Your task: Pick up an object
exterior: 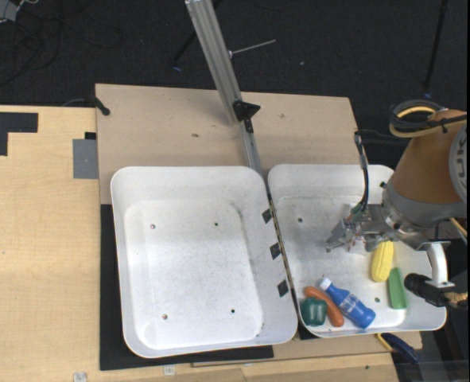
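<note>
My gripper (347,235) hangs left of the yellow plastic corn cob (382,260); jaw state unclear. I should centre over it.

objects (347,302) in right bin (314,189)

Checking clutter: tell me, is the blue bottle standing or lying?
Lying. The blue bottle rests on its side on the right bin's floor, white cap pointing up-left.

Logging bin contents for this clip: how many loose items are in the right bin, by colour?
Yellow: 1 (corn-like piece)
Green: 2 (stick; small dark green piece)
Orange: 1 (carrot-like piece)
Blue: 1 (bottle)
Total: 5
</note>
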You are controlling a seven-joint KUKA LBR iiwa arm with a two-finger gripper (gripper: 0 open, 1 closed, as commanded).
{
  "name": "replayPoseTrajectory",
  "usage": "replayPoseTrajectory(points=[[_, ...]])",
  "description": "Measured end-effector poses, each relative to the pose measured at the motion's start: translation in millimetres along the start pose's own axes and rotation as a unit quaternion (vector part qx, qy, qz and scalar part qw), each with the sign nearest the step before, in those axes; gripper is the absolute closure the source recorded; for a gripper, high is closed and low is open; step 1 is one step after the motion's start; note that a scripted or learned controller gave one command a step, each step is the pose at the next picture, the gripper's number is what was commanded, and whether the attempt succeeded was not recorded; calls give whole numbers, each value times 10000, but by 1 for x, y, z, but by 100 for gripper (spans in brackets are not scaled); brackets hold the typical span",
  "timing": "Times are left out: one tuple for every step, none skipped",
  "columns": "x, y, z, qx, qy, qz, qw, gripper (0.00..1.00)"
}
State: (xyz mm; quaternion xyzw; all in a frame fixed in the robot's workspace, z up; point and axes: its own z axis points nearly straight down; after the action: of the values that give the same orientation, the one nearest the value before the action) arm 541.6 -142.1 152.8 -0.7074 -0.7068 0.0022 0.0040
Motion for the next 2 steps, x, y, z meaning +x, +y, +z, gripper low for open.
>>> replayPoseTrajectory(points=[[9, -9, 54, 4, 3, 1, 10000, 0], [8, -8, 60, -34, -7, 20, 10000, 0]])
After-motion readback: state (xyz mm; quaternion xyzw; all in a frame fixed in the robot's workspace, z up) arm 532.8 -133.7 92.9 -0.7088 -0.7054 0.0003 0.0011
